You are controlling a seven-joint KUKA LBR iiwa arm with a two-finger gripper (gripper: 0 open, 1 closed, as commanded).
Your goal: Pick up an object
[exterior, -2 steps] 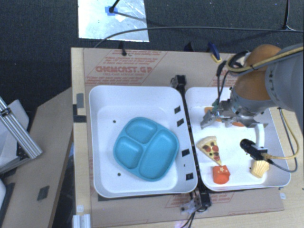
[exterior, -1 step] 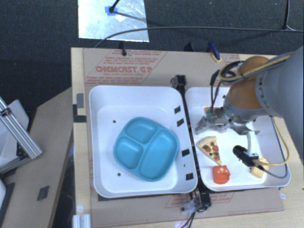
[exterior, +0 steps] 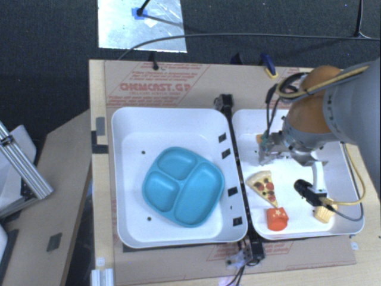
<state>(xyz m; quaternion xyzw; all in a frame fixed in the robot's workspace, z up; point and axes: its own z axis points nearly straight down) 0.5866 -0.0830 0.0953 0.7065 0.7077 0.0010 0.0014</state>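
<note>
Bins stand side by side on the bench: the left bin fills the middle of the frame and the right bin lies toward the right edge, the two touching along a black strip between them. In the left one lies a blue divided plate with three compartments, turned at an angle, and nothing else that I can make out. The grey arm comes in from the right of the frame, its orange band over the upper part of the right bin, and the gripper hangs low over that bin's left side, close to the dividing wall. From here I cannot tell whether it is open or closed, nor whether it has anything in it. A small yellow thing shows just beside it, on its upper left, too small to name. Below the gripper, apart from it, a toy pizza slice lies flat on the bin floor. Nearer the lower rim sits a small red-orange toy, just below the slice and not touching it. Under both bins is a printed cardboard sheet, and a square of crinkled foil lies at the upper left of the frame.
</note>
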